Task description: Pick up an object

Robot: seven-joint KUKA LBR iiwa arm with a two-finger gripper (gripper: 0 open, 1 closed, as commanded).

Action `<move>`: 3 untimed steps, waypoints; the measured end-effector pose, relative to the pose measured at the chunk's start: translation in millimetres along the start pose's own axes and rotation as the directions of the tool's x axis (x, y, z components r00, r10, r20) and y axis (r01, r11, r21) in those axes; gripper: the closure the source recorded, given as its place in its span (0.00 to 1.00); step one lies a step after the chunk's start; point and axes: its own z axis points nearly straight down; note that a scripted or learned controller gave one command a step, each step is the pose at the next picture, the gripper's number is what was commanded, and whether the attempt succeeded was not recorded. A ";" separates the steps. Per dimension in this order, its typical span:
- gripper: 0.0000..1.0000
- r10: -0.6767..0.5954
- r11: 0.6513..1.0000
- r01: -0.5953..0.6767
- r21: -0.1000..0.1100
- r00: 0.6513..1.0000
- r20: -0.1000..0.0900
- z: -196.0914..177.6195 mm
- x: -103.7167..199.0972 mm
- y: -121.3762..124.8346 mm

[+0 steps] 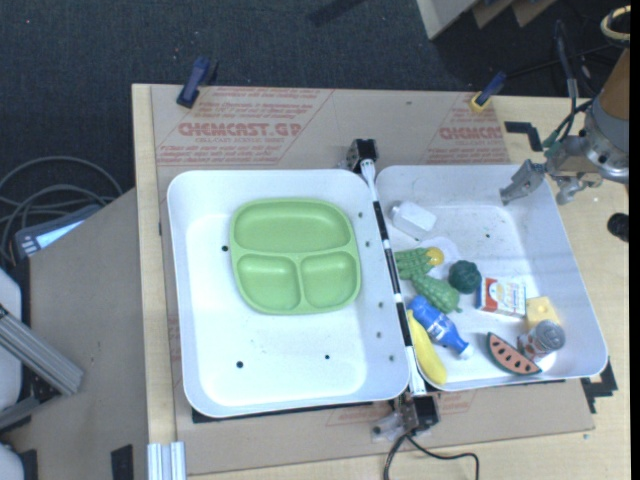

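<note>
The right bin [560, 228] holds several small toys. A white block [413, 216] lies at the back left, with a corn cob [420, 261], a green pickle [436, 291] and a dark green broccoli [464, 275] nearer the middle. A blue bottle [440, 329] and a banana [430, 359] lie along the left wall. At the front right are a watermelon slice [513, 356], a grey can [547, 338], a yellow block [541, 310] and a red-and-white carton [503, 295]. My gripper [545, 183] hangs above the bin's back right corner, open, with nothing between its fingers.
The left bin [200, 348] holds a green divided plate [296, 253]. A black-clipped divider [385, 258] runs where the two bins meet. Clamps sit on the board's back edge at the left [195, 81] and right [488, 90].
</note>
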 end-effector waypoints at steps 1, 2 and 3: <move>0.00 0.000 1.000 0.000 0.002 1.000 0.000 66.2 7.5 -78.8; 0.00 -0.001 1.000 0.001 0.002 1.000 -0.002 101.2 99.2 -60.4; 0.00 0.000 1.000 0.000 0.002 1.000 -0.001 102.9 122.4 -93.6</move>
